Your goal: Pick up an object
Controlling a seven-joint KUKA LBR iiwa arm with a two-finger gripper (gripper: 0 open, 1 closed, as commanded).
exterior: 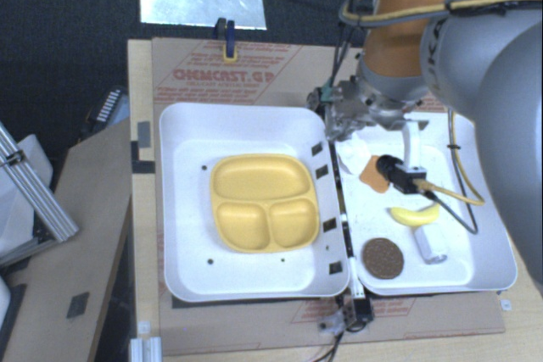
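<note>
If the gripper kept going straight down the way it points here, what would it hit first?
Most likely the right bin floor near its upper-left corner, by the pale white object lying there. The gripper hangs over that spot beside the divider between the bins. Depth is hard to judge from this slant, so it might touch the white object first.
</note>
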